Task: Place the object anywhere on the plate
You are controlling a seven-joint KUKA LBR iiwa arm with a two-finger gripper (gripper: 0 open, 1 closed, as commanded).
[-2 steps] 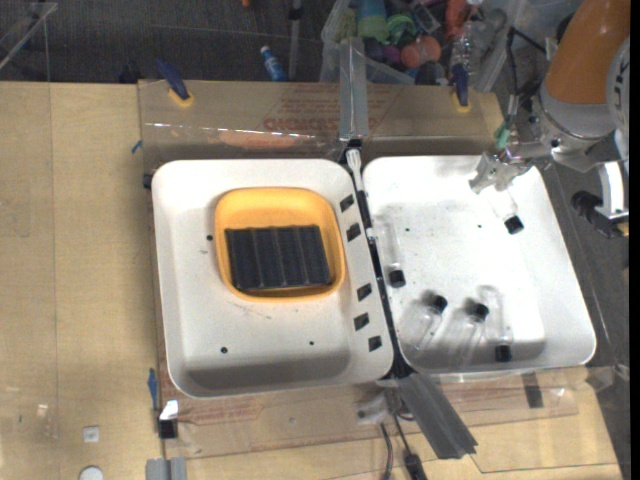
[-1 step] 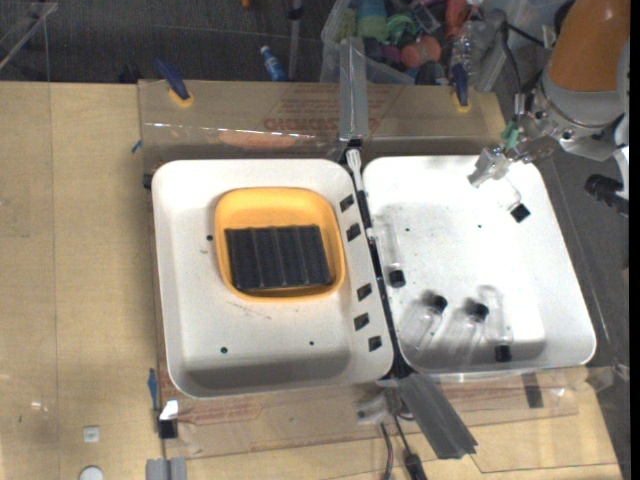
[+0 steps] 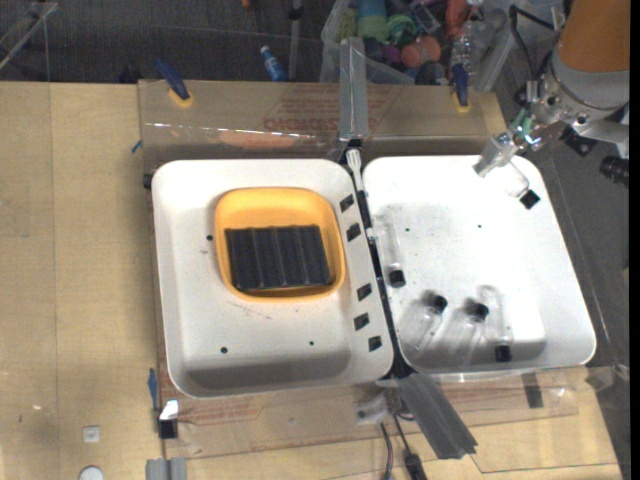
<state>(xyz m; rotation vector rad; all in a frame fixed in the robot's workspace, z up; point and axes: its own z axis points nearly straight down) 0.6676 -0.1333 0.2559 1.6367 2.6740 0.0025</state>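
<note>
An orange-yellow plate point(image 3: 272, 204) sits in the left bin point(image 3: 190, 298). A dark ribbed rectangular object point(image 3: 278, 258) lies flat on the plate and covers most of its floor. My gripper point(image 3: 503, 149) hangs over the far edge of the right bin point(image 3: 545, 268), well away from the plate. I see nothing held at its tip. Above it, the arm's orange band point(image 3: 598, 18) rises at the top right.
Several clear plastic pieces with black caps point(image 3: 470, 318) lie in the front of the right bin. A small black piece point(image 3: 529, 198) lies near the gripper. A divider with black clips point(image 3: 362, 268) separates the bins. A box of colourful toys point(image 3: 420, 8) stands behind the bench.
</note>
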